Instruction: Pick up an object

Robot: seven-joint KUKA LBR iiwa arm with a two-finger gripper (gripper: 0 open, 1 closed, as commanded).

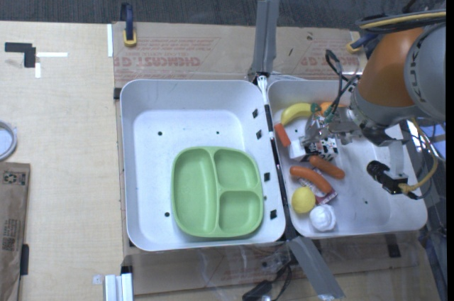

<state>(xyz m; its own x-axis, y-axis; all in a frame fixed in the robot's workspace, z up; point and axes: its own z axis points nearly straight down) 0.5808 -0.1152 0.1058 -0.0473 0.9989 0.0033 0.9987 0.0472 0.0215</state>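
Observation:
My gripper (317,138) hangs low in the right bin (369,218), reaching in from the right under the orange-banded wrist. It sits just below a yellow banana (296,112) and right of a small orange-red piece (283,135). Two reddish sausages (313,177) lie directly beneath it, one touching its lower end. Further toward the front are a yellow lemon (303,199) and a white round object (323,219). Nothing is plainly seen lifted by the gripper.
The left bin (152,122) holds a green three-compartment plate (216,191). A grey divider post (266,37) stands between the bins at the back. A black cable part (386,177) dangles from the arm over the right bin's floor.

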